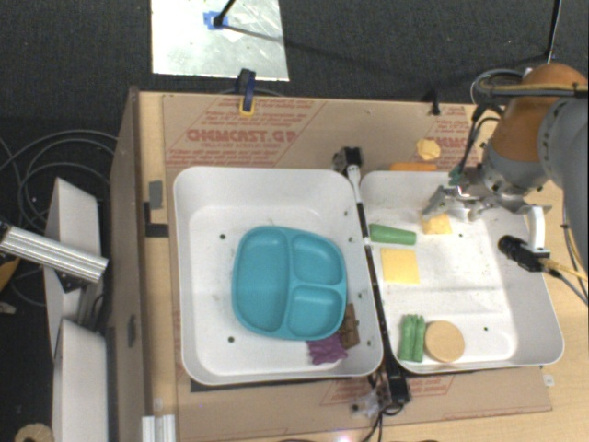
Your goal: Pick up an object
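Cardboard-topped bench bearing two white bins, side by side.

Worktop is a brown cardboard sheet with red printed lettering, clamped at the far edge by a small blue-and-yellow clip. Floor around it is dark carpet. Far side: a shiny metal plate lying flat, glare on it. Left: loose black cables on the carpet, plus a white frame with a ribbed aluminium bar across it. Lighting even, overhead.
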Controlling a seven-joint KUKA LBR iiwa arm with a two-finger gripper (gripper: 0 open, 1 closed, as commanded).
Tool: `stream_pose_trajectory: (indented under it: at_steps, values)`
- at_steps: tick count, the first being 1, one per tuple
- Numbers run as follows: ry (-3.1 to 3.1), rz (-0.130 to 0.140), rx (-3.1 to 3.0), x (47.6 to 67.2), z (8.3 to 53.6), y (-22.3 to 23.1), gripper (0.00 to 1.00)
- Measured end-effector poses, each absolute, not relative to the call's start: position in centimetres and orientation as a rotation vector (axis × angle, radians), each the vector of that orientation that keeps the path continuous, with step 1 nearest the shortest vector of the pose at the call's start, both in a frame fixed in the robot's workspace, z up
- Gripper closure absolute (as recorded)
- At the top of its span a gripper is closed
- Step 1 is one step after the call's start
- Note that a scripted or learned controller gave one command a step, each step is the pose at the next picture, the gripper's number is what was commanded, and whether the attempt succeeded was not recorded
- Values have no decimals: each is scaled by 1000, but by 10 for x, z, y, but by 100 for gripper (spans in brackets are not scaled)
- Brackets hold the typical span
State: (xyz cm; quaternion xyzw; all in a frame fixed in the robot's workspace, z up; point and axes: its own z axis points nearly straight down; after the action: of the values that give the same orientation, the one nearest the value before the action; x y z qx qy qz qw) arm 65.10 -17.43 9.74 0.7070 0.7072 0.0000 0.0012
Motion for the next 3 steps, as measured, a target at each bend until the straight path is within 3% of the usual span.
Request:
stream_pose_trajectory:
  at_steps: [1,2,3]
  values:
    - [2227,1,2214,646,100,-137,0]
    - [2225,5,2213,647,111,-139,100]
    - [2226,4,2213,647,111,-139,0]
